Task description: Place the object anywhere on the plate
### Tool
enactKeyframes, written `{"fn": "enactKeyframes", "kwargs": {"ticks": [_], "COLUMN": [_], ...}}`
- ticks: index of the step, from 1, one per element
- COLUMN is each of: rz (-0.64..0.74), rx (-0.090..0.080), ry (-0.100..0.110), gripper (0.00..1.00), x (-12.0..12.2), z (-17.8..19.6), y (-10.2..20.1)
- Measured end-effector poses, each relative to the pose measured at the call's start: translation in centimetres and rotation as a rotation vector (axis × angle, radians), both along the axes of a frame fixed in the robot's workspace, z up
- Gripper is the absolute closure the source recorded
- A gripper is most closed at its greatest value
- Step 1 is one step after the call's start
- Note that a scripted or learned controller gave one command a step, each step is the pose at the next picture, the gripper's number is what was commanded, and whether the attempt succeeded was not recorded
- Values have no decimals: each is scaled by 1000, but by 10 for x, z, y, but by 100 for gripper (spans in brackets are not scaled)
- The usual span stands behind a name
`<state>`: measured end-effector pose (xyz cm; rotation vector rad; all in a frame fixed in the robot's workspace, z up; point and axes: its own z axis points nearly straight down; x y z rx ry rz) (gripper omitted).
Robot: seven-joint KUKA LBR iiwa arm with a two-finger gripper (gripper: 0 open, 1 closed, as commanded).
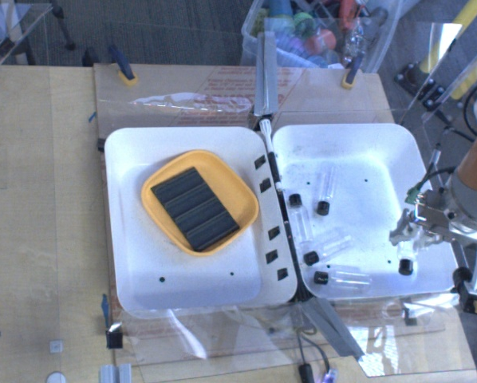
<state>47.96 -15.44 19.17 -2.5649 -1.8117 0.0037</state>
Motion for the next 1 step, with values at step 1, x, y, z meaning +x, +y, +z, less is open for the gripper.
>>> {"fn": "enactKeyframes", "kwargs": {"ticks": [1], "rz": [0], "rx": [0], "ry": [0], "gripper": [0], "x": [0], "z": [0], "y": [0]}}
